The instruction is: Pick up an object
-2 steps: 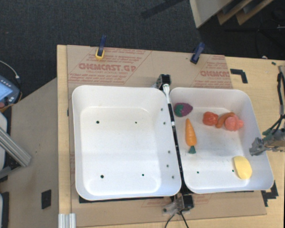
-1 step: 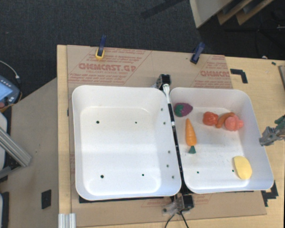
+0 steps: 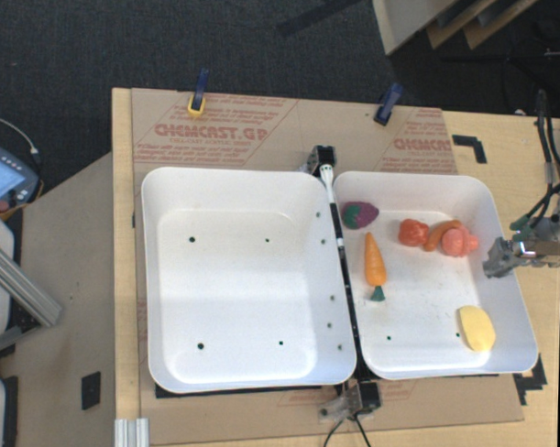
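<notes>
Right bin [image 3: 422, 365] held one carrot [image 3: 374, 259], one purple piece [image 3: 359, 213], one lemon [image 3: 476, 327], three reddish pieces [image 3: 434, 235]; gripper [image 3: 499, 257] at three o'clock, grip state unclear.

Two clamps, one yellow-tipped [image 3: 198, 94] and one blue [image 3: 389, 104], grip the brown board's [image 3: 123, 258] far edge. A cable [image 3: 346, 431] trails off its near edge.
</notes>
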Controlling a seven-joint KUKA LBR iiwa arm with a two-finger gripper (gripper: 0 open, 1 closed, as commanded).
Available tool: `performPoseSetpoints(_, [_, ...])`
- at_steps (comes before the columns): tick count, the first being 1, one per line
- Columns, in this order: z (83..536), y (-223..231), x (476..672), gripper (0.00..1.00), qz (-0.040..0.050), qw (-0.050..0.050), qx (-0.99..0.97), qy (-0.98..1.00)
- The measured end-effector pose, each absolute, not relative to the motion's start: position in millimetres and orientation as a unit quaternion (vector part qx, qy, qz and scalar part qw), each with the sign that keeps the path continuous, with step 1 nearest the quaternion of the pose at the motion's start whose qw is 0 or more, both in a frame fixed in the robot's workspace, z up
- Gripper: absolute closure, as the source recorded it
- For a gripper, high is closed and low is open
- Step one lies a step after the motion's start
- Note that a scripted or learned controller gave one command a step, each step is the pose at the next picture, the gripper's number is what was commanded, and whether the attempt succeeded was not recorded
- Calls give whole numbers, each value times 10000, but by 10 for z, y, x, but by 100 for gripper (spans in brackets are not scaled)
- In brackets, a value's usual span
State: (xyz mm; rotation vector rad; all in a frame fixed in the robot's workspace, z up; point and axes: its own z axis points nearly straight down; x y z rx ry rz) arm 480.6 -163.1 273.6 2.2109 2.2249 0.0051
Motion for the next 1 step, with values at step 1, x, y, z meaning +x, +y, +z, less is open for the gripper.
performPoseSetpoints(1, [2202,-2126,4784,100,-11,-16,7085,7057])
